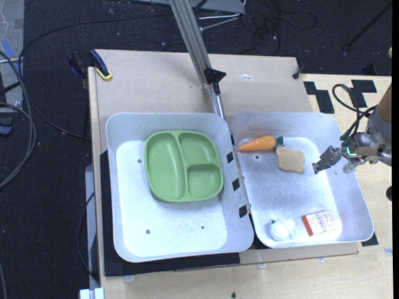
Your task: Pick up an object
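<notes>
From the camera above, the counter (pixel 156 73) carries two shallow white bins side by side. The left bin (pixel 124 229) holds a green plate (pixel 184 166) with three compartments, lying flat in the bin's upper half. The right bin (pixel 312 198) holds four loose things. A carrot (pixel 257 144) lies near the far left corner, its orange body pointing left and its green top toward the right. Just beside it, to the right and a little nearer, sits a tan sponge (pixel 291 160); the two are close but apart. At the near edge a white ball (pixel 282 230) rests toward the left, and a red-and-white packet (pixel 322 223) lies flat to its right, near the bin's near right corner.

The arm comes in from the right, and its pincer (pixel 328 159) hangs over the right side of the right bin, just right of the sponge and not touching it. Its dark tip points left toward the sponge. Nothing shows between its fingers; whether they are spread or pressed together I cannot tell.
</notes>
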Robot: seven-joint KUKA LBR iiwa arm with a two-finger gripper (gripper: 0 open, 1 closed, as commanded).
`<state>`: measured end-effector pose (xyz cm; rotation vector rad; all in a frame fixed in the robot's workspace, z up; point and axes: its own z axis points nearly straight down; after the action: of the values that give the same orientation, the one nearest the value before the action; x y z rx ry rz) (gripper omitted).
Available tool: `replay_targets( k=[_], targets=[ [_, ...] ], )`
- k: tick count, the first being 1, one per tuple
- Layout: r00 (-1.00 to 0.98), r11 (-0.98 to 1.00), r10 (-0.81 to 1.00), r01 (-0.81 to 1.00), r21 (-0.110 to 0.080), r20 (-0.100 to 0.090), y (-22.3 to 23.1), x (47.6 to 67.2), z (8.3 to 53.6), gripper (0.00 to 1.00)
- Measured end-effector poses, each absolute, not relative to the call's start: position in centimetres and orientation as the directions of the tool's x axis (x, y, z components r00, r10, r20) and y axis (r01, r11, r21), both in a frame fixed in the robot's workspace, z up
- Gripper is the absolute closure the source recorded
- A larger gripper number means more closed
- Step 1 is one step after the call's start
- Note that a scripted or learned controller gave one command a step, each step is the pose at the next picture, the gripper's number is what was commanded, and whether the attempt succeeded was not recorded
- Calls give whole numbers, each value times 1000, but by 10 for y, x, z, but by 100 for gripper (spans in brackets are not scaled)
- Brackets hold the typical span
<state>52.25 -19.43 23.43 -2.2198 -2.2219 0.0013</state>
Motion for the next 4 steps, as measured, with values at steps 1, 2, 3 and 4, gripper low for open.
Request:
replay_targets(
  k=[1,2,3,4],
  targets=[
    [-1,1,1000,1000,0,0,-194,523,235,0],
    [-1,1,1000,1000,-4,1,-189,529,187,0],
    [0,0,1000,1000,-5,1,-188,535,125,0],
    [0,0,1000,1000,1,-1,-188,536,92,0]
  ],
)
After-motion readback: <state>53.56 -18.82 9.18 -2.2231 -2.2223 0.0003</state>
